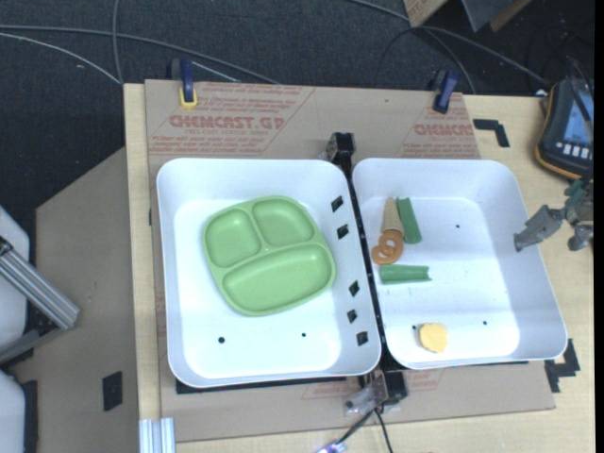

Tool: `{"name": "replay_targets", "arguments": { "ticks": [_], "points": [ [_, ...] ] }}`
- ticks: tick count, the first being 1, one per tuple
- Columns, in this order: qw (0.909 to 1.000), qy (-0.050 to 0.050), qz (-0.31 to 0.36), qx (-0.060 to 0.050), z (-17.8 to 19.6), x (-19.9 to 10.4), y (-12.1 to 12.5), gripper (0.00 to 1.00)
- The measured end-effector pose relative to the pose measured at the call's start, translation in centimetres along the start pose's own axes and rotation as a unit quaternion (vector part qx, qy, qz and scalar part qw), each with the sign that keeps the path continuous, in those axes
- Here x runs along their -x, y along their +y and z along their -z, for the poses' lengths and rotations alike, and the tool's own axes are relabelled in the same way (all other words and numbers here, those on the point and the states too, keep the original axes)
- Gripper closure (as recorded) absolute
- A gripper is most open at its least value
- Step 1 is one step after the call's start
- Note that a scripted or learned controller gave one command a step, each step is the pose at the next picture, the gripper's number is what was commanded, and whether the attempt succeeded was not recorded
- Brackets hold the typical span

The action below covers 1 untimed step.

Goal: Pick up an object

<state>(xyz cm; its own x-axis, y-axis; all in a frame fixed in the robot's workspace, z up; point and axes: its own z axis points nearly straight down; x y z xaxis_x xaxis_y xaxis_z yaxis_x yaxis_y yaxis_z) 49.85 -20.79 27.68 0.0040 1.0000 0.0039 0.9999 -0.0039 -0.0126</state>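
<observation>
The right bin [500,182] holds several small items. A tan stick [390,216] and a green stick [408,220] lie side by side near its left wall. An orange ring [386,250] sits just below them, with a flat green piece [405,274] under it. A yellow lump [433,337] rests near the front wall. My gripper [550,241] hangs over the bin's right rim, far from all of these. Its grey fingers [534,227] are spread open with nothing between them.
The left bin [179,253] carries a green divided plate [269,254]. A row of black clips [345,253] runs along the divider between the bins. A black and orange device [569,125] lies on the bench at the far right. Cables trail across the dark floor behind.
</observation>
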Motion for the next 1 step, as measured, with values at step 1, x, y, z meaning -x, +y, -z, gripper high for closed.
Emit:
{"name": "replay_targets", "arguments": {
  "ticks": [1],
  "points": [
    [1.0,-0.002,0.002,0.006,0.62,-0.09,0.23,0.0]
  ]
}}
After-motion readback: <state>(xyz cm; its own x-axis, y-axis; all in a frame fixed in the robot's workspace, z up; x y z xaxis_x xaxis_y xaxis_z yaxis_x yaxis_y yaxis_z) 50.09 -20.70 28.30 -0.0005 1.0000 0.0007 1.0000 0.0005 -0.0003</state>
